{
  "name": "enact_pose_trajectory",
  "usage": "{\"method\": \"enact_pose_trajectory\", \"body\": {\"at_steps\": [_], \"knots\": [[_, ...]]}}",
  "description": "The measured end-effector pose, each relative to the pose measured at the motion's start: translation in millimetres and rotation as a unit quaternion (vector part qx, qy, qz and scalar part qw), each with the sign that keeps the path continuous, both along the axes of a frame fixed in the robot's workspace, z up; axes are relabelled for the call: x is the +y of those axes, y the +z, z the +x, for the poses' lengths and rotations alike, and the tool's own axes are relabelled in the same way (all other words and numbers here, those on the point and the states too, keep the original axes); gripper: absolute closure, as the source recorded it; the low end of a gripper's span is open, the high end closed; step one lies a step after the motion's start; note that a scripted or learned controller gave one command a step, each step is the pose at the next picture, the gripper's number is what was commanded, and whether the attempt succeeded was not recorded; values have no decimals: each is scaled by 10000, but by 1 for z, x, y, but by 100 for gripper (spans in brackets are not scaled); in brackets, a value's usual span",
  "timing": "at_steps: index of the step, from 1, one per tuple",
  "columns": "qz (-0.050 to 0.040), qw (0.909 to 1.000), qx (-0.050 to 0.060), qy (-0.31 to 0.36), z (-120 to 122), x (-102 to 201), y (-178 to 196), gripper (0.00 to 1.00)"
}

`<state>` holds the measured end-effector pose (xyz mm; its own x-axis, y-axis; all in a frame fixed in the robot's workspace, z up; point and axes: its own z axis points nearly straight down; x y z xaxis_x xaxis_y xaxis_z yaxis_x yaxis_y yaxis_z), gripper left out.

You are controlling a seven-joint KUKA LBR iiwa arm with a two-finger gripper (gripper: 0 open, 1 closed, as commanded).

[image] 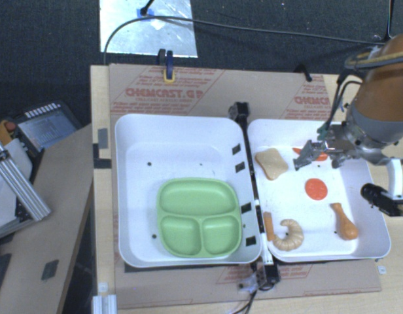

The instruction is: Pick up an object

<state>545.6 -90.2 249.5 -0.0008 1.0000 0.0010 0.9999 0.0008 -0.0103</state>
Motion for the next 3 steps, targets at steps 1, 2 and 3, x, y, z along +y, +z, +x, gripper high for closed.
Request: {"method": "enact_pose_trajectory", "body": {"at_steps": [1,2,3], "knots": [[-6,10000,-61,10,2,0,6,0],[-3,10000,-48,2,7,3,-54,0],[-1,10000,-39,1,4,4,-96,0]]}}
